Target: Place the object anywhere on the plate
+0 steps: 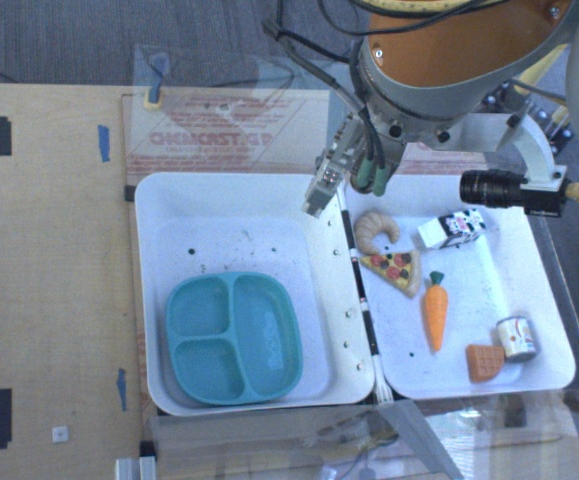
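Your gripper (pixel 325 186) hangs over the back edge where the two bins meet; you cannot tell how it is set, and nothing shows in it. Just right of it lie a croissant (pixel 376 227) and pizza slice (pixel 393 268), then a carrot (pixel 435 311). The teal divided plate (pixel 233 339) sits in the left bin (pixel 159 208).

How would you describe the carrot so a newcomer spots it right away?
Look in the right-hand white bin, at its middle. The toy carrot lies there lengthwise, just right of the pizza slice and below the croissant. It is the lone long orange piece with a green top.
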`<state>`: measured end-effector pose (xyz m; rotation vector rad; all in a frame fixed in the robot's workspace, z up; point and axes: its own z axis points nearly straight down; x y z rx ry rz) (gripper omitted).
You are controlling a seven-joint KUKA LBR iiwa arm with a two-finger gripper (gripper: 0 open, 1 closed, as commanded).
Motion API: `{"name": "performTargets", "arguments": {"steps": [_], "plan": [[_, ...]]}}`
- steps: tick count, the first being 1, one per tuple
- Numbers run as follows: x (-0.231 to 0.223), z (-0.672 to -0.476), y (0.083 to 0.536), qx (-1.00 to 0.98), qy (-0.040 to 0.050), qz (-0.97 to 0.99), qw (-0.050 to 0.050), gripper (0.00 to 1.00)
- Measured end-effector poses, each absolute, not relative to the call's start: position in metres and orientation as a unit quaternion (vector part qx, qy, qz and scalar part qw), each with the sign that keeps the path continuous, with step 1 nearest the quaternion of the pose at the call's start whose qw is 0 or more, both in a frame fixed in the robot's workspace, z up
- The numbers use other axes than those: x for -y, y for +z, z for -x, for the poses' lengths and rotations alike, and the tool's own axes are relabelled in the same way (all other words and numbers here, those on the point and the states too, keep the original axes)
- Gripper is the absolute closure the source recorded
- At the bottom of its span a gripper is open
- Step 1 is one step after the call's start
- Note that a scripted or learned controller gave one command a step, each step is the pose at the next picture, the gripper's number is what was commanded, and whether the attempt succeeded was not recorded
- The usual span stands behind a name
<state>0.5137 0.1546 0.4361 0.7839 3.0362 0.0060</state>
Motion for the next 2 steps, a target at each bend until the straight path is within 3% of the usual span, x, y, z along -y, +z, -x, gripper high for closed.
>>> {"name": "performTargets", "arguments": {"steps": [1,2], "plan": [[-0.103,-0.485,0.38,-0.953,0.0007,-0.303,0.001,1.0],[-0.12,-0.537,0.235,-0.987,0.0013,-0.162,0.001,1.0]]}}
